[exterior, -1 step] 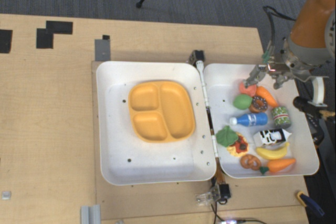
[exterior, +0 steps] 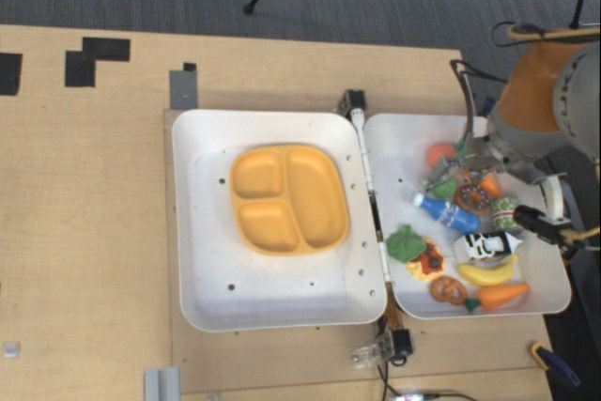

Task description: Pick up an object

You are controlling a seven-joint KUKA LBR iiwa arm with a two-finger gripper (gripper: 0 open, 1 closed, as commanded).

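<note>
The tabletop (exterior: 84, 230) is carrying 2 white bins side by side. Taking the blue bottle (exterior: 448, 212) in the right bin (exterior: 394, 141) as landmark: far to its left, the left bin (exterior: 202, 202) is holding a yellow 3-compartment plate (exterior: 286, 199), lying flat approx. mid-bin.

Just below-left of the bottle a green leafy toy (exterior: 406, 243) is lying, w/ a small red-and-yellow item (exterior: 428, 261) touching it. Above the bottle, an orange-red round item (exterior: 439, 153) is sitting near the bin's back wall. Directly right of the bottle a brown round piece (exterior: 471, 196) and a green-white can-like item (exterior: 504, 213) are crowding together. Below-right of the bottle, a black-and-white object (exterior: 486, 246) is resting above a banana (exterior: 488, 273); below that a pretzel-like piece (exterior: 448, 289) and a carrot (exterior: 503, 295) are lying by the front wall.

The end effector (exterior: 457, 168) is hanging just above-right of the bottle, over the clutter; the arm is coming in from the right w/ its orange band. Can't tell how its fingers are standing, nor whether anything is between them.
</note>
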